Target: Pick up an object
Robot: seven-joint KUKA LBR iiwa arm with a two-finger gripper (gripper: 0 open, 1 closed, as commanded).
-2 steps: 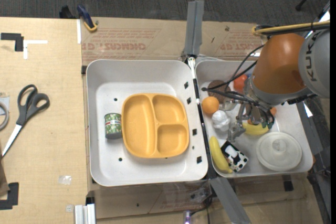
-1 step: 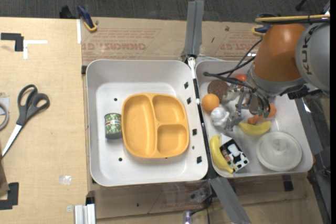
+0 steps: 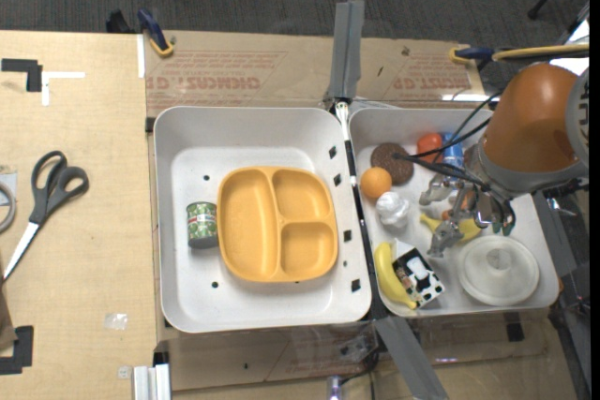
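The end effector (image 3: 448, 218) is lowered into the right bin (image 3: 544, 295), above a yellow piece; whether its fingers are spread cannot be told. Around it are seen an orange (image 3: 376, 183), a brown round object (image 3: 392, 159), a banana (image 3: 389, 281) along the bin's front edge and a clear lid (image 3: 500, 269). The left bin (image 3: 178, 295) holds a yellow divided plate (image 3: 277, 224) with a green can (image 3: 202, 225) just beside its left edge

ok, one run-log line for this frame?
phase: reaching | gripper: low in right bin, among clutter, nothing seen held | near: banana, orange, clear lid | left bin: yellow tray, green can
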